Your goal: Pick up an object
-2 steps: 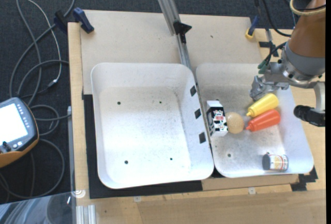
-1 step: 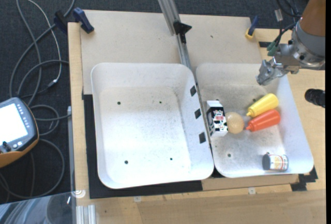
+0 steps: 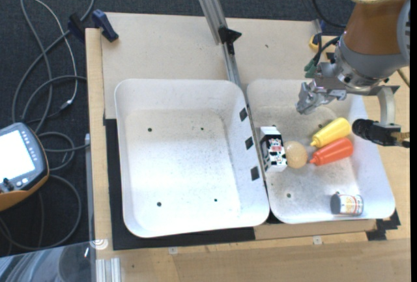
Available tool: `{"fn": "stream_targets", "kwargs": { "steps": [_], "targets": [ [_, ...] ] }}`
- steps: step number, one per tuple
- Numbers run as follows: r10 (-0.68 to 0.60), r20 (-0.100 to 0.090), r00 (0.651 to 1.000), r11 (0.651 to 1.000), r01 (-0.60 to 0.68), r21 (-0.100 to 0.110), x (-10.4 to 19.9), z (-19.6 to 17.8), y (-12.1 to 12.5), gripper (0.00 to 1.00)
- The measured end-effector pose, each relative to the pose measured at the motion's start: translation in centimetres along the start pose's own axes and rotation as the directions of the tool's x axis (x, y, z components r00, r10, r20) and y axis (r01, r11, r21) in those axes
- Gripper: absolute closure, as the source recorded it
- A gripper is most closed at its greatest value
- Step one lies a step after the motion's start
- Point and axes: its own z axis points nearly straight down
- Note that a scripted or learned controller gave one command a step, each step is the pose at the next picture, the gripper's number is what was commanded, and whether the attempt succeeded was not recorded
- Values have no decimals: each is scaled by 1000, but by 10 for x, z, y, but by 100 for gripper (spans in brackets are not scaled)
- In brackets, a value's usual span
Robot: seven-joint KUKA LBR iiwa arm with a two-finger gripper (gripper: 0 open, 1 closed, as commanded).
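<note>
My gripper [image 3: 307, 102] hangs over the upper part of the right bin [image 3: 287, 199], its fingers pointing down with nothing between them. Below it and to the right lie a yellow bottle [image 3: 330, 131] and an orange bottle [image 3: 332, 152] side by side. A tan egg-shaped object [image 3: 296, 155] rests next to a small white box with dark print [image 3: 273, 148] by the bin's left wall. A small can [image 3: 346, 204] lies on its side near the bin's front right corner.
The left bin [image 3: 179, 157] stands beside the right one. A slanted metal rail [image 3: 215, 7] runs from the top down between the bins. Cables and a teach pendant [image 3: 19, 160] lie on the floor at left.
</note>
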Motion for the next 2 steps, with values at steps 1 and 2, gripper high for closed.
{"fn": "stream_targets", "kwargs": {
  "steps": [1, 2],
  "targets": [
    [0, 0, 1000, 1000, 0, 0, 45, 1, 0, 100],
    [-1, 0, 1000, 1000, 1, 1, 108, 15, -6, 100]
  ]
}}
